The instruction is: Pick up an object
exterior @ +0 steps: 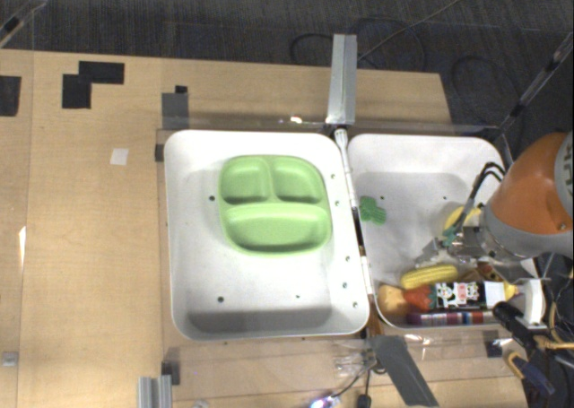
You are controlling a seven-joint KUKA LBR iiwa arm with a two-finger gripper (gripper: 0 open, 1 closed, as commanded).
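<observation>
Right bin [421, 160], near corner: banana [430, 275], apple [391, 297], black carton [459, 293], packed touching. Gripper [454, 241] hung just above the banana (finger state could not be told). Risk: crowding might have deflected the fingers into a glancing, failed pinch.

A plate [272, 203] sits in the left bin [193, 308]. At 3 o'clock, the right bin [413, 164] holds a banana [429, 276].

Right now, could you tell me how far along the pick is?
Done: the arm has reached into the right bin, low near the banana. In hand: nothing visibly held. Left: grasp and lift an object; the green tray sits in the left bin.
</observation>
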